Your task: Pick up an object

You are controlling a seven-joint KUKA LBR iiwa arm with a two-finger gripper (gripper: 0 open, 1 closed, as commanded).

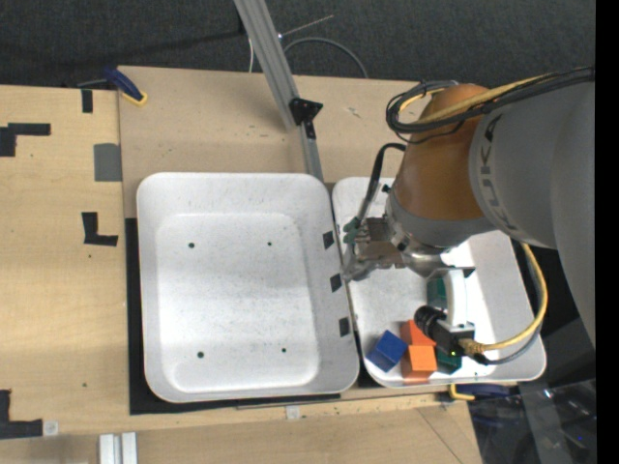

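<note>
Now the arm (pixel 455 172) reaches in from the right and bends down over the right bin (pixel 513 259); I cannot tell the state of its claw (pixel 372 249). Near that bin's front lie a blue block (pixel 387 351) and an orange block (pixel 421 358).

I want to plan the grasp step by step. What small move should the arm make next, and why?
Probably shift the arm toward the near end of the right bin before descending. The blue block and orange block lie together there, while the wrist hangs over the bin's middle, away from them.
</note>
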